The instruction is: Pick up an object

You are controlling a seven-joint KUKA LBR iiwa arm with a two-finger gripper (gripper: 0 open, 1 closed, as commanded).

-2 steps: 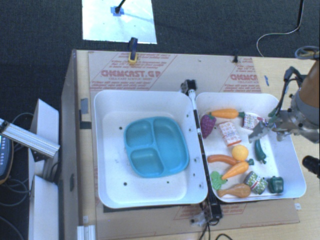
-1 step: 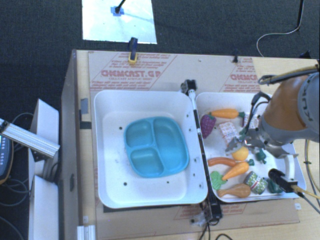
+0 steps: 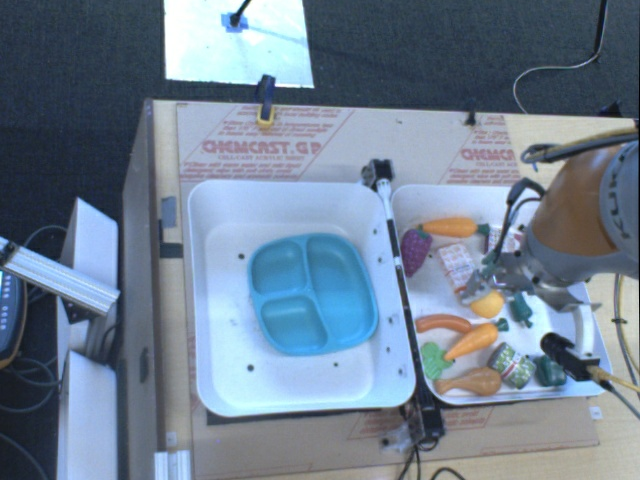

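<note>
I've got the left bin (image 3: 215, 268) sitting mid-tabletop, and in it a blue divided plate (image 3: 312, 293) with three compartments, tilted a little askew. Over the divider now to the right bin (image 3: 590, 363) near the tabletop's right edge, and it's crowded: a strawberry (image 3: 414, 249) hard against its left wall, a carrot (image 3: 450, 227) lying crosswise along the far side, a small printed packet (image 3: 457, 263) just below that. Toward the near side, a sausage (image 3: 442, 322) and a second carrot (image 3: 472, 341) run roughly left to right, that carrot's tip angled toward the near-left corner. The arm's gripper (image 3: 492, 286) is down over a yellow lemon (image 3: 487, 304); whether the jaws are clenched, I cannot tell.
</note>
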